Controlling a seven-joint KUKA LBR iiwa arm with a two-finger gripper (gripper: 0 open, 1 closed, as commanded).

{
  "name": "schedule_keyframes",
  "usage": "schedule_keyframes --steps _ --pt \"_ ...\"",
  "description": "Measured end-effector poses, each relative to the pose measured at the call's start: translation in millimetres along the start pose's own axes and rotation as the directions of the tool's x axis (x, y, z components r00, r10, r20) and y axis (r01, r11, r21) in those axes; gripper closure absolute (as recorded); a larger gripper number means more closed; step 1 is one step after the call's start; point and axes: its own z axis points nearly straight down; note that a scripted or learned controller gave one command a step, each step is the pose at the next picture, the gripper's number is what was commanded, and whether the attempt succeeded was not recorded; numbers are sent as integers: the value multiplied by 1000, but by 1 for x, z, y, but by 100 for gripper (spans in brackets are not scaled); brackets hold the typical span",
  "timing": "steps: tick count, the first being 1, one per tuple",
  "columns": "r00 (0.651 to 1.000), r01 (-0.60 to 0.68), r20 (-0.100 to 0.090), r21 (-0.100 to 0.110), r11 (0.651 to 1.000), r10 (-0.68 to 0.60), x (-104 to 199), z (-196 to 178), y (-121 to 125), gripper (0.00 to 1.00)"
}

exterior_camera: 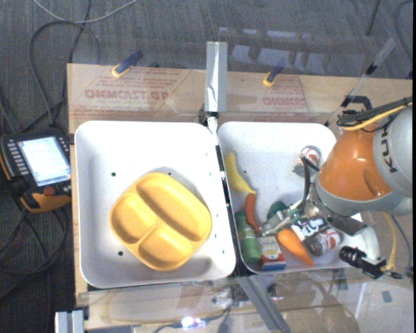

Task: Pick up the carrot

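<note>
The 2 white bins sit side by side, and all the clutter is in the right bin (277, 134), heaped against its near-left corner — probably because loose items slide and gather there. The carrot (294, 247) lies in that heap near the bin's front wall, just beside a small carton (271, 254) on its left and a can (324, 241) on its right. Its long axis runs diagonally: the thick end points up-left toward the gripper, the taper points down-right toward the front edge. The gripper (286, 218) hangs just above the carrot's thick end, reaching down from the arm's orange band (350, 165), which suggests a descent onto the pile is in hand. I cannot tell how far the claw is open, or whether it has hold of anything — dark parts and wrappers crowd around it. A yellow banana (234, 175) lies along the bin's left wall, with a slim orange-red piece (251, 210) and a green bottle (247, 238) below it. The left bin (97, 144) holds 1 yellow divided tray (161, 219), well apart from the work.
</note>
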Motion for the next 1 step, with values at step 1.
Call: schedule_keyframes --steps 1 --pt "1000 0 -1 -2 1000 0 0 -10 1 100"
